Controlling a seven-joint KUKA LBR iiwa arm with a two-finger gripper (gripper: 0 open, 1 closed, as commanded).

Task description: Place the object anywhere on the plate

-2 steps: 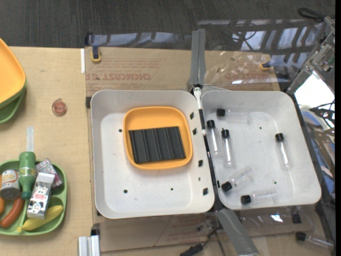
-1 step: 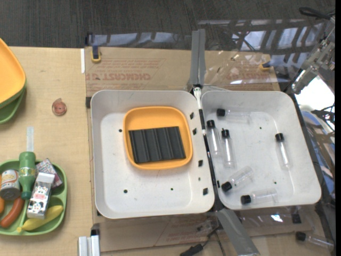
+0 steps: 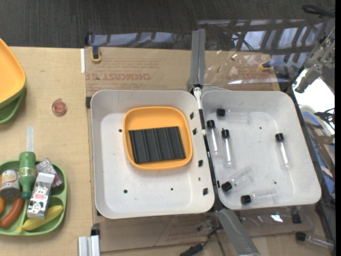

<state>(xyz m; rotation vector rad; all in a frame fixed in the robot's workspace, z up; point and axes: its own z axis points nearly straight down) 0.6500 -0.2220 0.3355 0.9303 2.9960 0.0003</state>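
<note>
Nearest, at the tabletop's [image 3: 53,137] left front, a green tray [image 3: 59,213] carries toy food: a green bottle [image 3: 26,170], a can [image 3: 8,180], a small carton [image 3: 38,198], a yellow banana [image 3: 43,217] and a red sausage [image 3: 11,213].

To its right the two white bins stand side by side, touching along their inner edges. In the right bin [image 3: 303,143], six clear tubes with black caps lie scattered. One tube [image 3: 261,197] rests near the front wall and another [image 3: 238,178] just behind it, tilted. Further back, two tubes [image 3: 227,148] [image 3: 212,138] lie near the inner edge, one [image 3: 282,151] lies toward the right wall, and one [image 3: 233,114] lies near the far corner.

In the left bin [image 3: 106,185] an orange plate [image 3: 154,113] sits toward the back, its right rim close to the inner wall. A dark grey ridged slab [image 3: 157,144] lies flat on the plate and fills most of its floor, apart from the pincer.

Beyond the bins lies a sheet of printed cardboard [image 3: 138,71]. Further left on the tabletop sit a small pink disc [image 3: 59,107] and, at the edge, an orange bowl [image 3: 10,73] nested on a green one.

At the far right, above the right bin's back corner, the pincer [image 3: 317,67] hangs well away from the plate. Whether it is apart or together cannot be told.
</note>
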